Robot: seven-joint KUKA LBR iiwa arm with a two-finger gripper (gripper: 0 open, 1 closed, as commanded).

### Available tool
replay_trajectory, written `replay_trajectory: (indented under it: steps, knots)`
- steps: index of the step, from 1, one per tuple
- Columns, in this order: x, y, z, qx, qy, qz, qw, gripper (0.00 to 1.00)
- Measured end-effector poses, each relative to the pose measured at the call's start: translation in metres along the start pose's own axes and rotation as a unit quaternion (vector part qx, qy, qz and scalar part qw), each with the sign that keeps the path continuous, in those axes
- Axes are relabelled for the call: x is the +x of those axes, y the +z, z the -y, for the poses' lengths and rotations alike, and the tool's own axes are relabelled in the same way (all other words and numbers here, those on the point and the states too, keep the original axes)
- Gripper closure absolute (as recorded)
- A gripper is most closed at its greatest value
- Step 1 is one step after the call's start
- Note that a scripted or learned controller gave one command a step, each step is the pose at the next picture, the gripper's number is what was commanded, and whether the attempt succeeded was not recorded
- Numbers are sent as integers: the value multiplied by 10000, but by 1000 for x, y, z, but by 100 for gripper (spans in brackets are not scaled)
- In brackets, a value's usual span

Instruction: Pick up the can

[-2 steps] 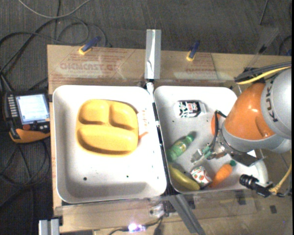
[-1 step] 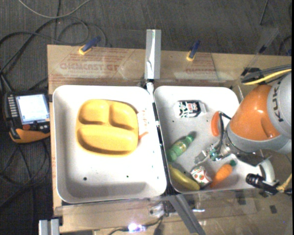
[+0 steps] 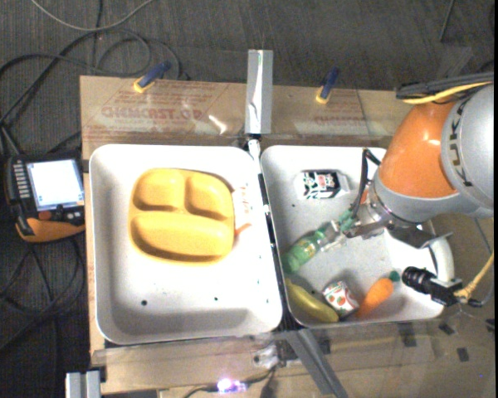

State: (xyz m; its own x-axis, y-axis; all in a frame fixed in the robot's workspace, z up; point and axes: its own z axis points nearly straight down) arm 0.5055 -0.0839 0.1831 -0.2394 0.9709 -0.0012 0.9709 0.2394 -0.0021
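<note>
This looks like a robot lab. A big grey and orange robot arm (image 3: 436, 160) reaches over two white bins (image 3: 108, 305) on a counter (image 3: 183, 110) made of board held down with clamps (image 3: 152, 75). Black cables (image 3: 66, 23) snake over the grey carpet floor (image 3: 33, 305). A small control screen (image 3: 50, 185) sits beside the counter.

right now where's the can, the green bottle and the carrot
can (image 3: 320, 184): camera view, on its black and white side, at the back of the right bin
green bottle (image 3: 309, 248): camera view, on its green body, mid-bin
carrot (image 3: 377, 295): camera view, on its orange body, at the bin's front
</note>
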Motion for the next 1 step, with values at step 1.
replay_trajectory:
  steps: [1]
  knots:
    - [-1,0,0,2,5,6,10000,0]
